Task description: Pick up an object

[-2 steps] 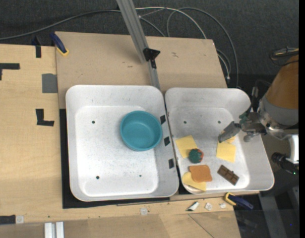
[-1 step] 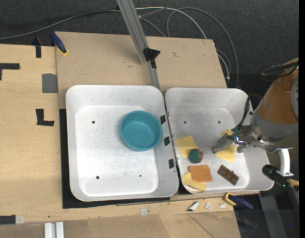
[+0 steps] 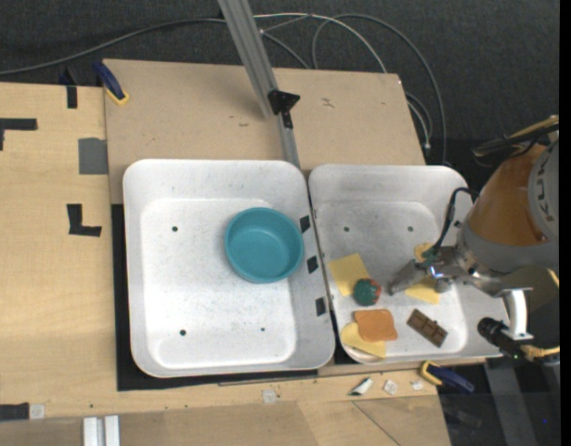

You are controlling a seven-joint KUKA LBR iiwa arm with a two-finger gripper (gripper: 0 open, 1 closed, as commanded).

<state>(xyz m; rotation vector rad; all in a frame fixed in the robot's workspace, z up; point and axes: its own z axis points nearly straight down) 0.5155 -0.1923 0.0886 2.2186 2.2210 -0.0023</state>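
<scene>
Pincer [image 3: 403, 282], whether open or shut I cannot tell, sits low beside the small round green ball [image 3: 366, 292] and might knock it away.

No legible text, label, brand, number or sign anywhere. Checked two shallow white plastic bins [image 3: 155, 249], round teal bowl [image 3: 263, 243], flat brown cardboard sheet [image 3: 201, 110] and pale wooden bench top [image 3: 34, 249]: all unmarked. Black tape pieces [image 3: 78, 219] on bench form shapes, not letters.
</scene>
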